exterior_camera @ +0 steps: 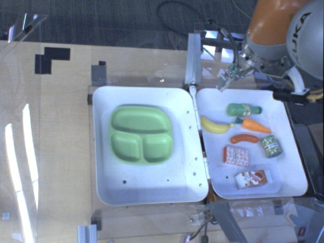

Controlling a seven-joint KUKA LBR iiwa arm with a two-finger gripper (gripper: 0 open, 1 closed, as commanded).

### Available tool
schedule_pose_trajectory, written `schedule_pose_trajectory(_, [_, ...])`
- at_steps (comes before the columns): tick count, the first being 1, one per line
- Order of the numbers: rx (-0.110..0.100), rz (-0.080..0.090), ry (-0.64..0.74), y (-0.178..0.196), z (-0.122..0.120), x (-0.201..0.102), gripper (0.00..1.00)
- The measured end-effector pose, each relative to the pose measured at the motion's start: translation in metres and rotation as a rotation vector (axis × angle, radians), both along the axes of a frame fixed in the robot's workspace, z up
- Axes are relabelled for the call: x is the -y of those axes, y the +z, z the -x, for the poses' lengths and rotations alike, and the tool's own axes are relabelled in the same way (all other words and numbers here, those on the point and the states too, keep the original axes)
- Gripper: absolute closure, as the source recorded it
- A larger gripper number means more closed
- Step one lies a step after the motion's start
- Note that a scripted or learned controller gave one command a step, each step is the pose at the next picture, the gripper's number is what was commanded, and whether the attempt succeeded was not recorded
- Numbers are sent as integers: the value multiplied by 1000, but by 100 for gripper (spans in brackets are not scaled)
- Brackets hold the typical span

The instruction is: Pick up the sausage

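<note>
Sausage (244, 138) in rt bin, well apart from pincer (228, 78); grip state unclear.

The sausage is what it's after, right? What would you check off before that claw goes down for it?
1. Sausage in plain sight in the right bin: ok.
2. Nothing lying on top of it: ok.
3. Room around it: not ok; the carrot sits close above and the red-and-white packet close below.
4. Claw above the sausage: not ok; it hangs at the bin's far rim.
5. Claw open: cannot tell.
</note>
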State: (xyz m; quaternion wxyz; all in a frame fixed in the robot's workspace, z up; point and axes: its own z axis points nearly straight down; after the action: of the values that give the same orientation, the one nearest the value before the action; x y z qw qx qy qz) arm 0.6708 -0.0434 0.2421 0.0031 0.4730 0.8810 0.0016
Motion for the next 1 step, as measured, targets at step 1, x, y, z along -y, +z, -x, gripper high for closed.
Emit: schedule_pose_trajectory(1, [0,0,40,6,0,-61,100])
